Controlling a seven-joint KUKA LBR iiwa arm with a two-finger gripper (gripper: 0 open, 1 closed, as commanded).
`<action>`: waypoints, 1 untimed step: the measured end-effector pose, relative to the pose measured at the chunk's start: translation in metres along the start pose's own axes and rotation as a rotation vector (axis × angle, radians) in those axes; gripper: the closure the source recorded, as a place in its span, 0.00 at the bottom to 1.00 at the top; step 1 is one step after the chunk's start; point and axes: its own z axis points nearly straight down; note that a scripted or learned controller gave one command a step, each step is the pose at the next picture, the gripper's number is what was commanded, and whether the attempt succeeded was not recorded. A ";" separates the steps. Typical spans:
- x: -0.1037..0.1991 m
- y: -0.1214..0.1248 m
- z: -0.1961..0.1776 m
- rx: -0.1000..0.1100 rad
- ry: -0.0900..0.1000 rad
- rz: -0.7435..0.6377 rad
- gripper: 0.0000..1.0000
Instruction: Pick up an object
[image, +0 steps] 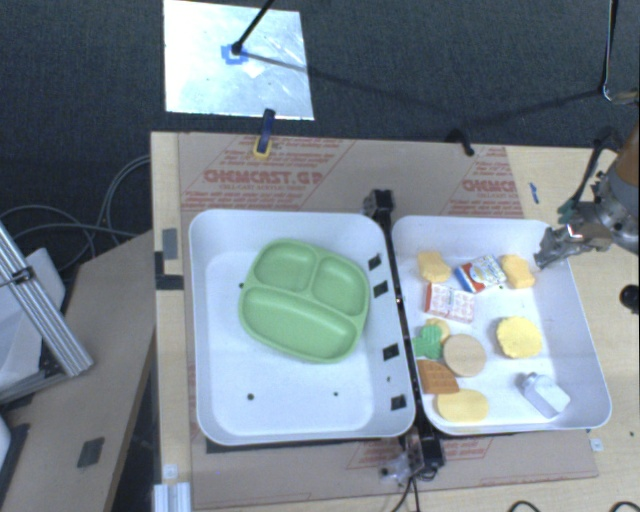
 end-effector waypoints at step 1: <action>0.051 0.022 -0.008 -0.001 0.002 -0.006 1.00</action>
